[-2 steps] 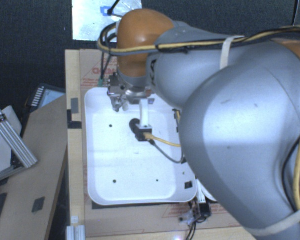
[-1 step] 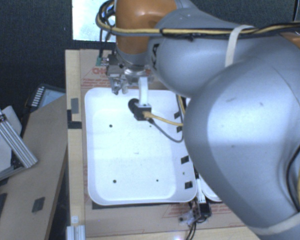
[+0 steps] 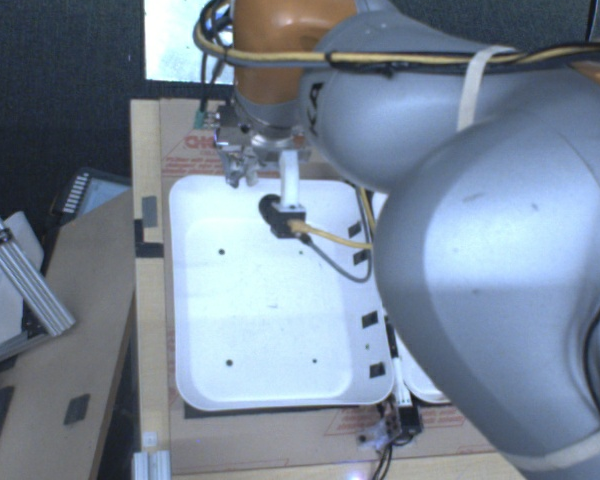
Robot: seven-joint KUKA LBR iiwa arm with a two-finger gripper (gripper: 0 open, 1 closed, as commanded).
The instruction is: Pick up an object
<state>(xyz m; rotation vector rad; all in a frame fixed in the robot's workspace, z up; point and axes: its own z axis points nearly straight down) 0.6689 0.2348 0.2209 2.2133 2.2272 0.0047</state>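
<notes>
The left bin (image 3: 195,298) lies on the brown bench (image 3: 100,298). A few small dark dots mark its white floor. The gripper (image 3: 265,173) hangs over the far edge of this bin, below the orange band (image 3: 280,28). Whether it is wide, narrow or holding anything cannot be told. A yellow cable (image 3: 325,236) runs rightward from a black fitting (image 3: 278,215) just beneath it. The object's position cannot be determined. The grey arm (image 3: 480,218) covers most of the right bin (image 3: 428,388).

The grey arm (image 3: 480,168) reaches over the left white bin (image 3: 210,368), its hand (image 3: 242,173) at the bin's far rim.
</notes>
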